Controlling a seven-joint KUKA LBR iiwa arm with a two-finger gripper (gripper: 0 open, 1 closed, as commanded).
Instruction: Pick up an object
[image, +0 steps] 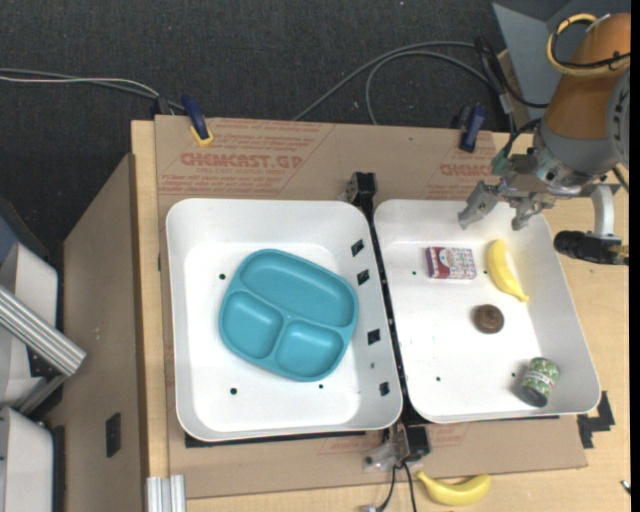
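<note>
**Hovering over the upper edge of the right bin, the gripper has nothing in it**

Reaching in from the upper right of the frame, the grey arm with its orange band carries the gripper above the far rim of the right bin. Its two fingers are spread apart, and nothing sits between them.

Four things lie in this bin. A small pink and white box is in the upper middle part, and a yellow banana lies just beside it on the right, below the gripper. A brown round object rests near the middle, well apart from the fingers. A small green can lies in the lower right corner, close to the wall.

The left bin holds a blue divided tray with three compartments. A second banana lies on the bench at the bottom of the frame, outside both bins.
</note>
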